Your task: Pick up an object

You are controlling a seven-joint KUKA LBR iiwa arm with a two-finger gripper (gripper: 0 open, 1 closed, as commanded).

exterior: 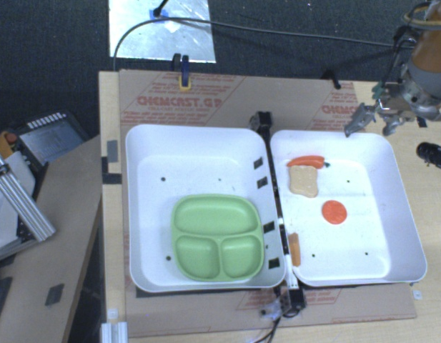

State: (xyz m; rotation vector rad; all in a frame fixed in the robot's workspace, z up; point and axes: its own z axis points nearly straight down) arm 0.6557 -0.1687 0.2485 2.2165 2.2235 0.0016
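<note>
In the right bin [392,213] lie an orange-red sausage-shaped piece [306,161], a beige toast-like slice [304,181] just below it, a round orange-red disc [334,212] and a small orange stick [294,249] by the bin's left wall. My gripper [374,119] hangs above the far right corner of that bin, well up and right of all the pieces. Its two fingers are spread apart with nothing between them.
The left bin [149,156] holds a green three-compartment plate [217,236]. A metal clip strip [269,191] joins the bins. Behind them are a yellow clamp [184,73] and a shiny sheet [163,18] with a cable. Equipment stands at the far left.
</note>
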